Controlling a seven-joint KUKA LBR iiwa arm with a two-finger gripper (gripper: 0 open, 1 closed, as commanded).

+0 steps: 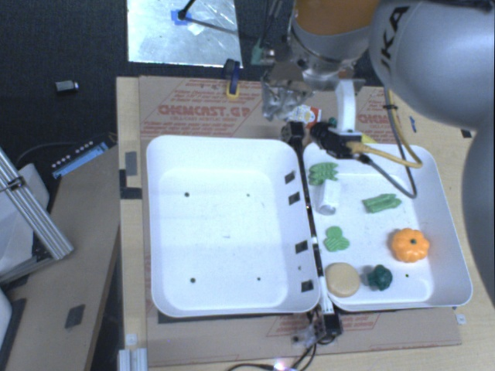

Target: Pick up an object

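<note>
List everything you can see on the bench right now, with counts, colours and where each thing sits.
white bins: 2, white, side by side; left bin, right bin
pumpkin: 1, orange, right bin, near its right side
leafy pieces: 3, green, right bin; one at the top left, one mid, one lower left
white cylinder: 1, white, right bin, below the top leafy piece
round biscuit: 1, tan, right bin, bottom left
dark green lump: 1, right bin, beside the biscuit
cardboard sheet: 1, brown, under the bins
arm: 1, grey with orange band, from the right
hand: 1, above the bins' far edge

Grey arm [433,45] w/ orange band [332,10], yellow cable [390,159].
</note>
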